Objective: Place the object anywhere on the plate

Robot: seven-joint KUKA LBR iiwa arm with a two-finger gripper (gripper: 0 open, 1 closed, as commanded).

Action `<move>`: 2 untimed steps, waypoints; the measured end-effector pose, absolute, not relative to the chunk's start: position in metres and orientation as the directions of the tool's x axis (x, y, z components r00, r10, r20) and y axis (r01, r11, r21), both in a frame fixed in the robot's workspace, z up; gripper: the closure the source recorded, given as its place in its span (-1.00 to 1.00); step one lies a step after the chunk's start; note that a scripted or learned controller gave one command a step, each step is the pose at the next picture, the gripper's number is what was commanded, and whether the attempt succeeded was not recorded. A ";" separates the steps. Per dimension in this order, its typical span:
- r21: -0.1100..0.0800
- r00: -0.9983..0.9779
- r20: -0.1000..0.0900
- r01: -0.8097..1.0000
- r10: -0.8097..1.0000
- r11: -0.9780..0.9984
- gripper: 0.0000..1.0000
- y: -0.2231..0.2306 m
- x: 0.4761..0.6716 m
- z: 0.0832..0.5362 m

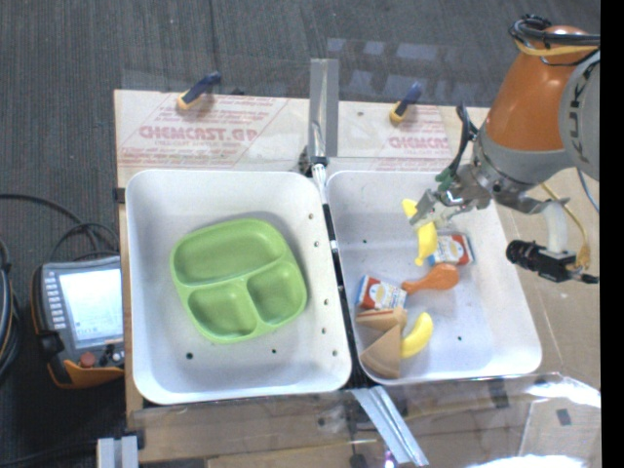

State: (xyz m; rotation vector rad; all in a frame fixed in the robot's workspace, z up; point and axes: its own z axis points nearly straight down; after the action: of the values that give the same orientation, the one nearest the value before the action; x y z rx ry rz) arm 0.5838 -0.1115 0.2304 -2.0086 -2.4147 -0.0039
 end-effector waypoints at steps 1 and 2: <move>-0.001 -0.359 -0.001 0.933 0.933 0.359 1.00 -0.043 0.637 0.198; 0.002 -0.420 -0.001 0.907 0.907 0.420 1.00 0.018 0.608 0.185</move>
State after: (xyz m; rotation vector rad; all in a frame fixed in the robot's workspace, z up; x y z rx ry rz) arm 0.6082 0.0184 0.1850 -1.6926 -2.6492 -0.0021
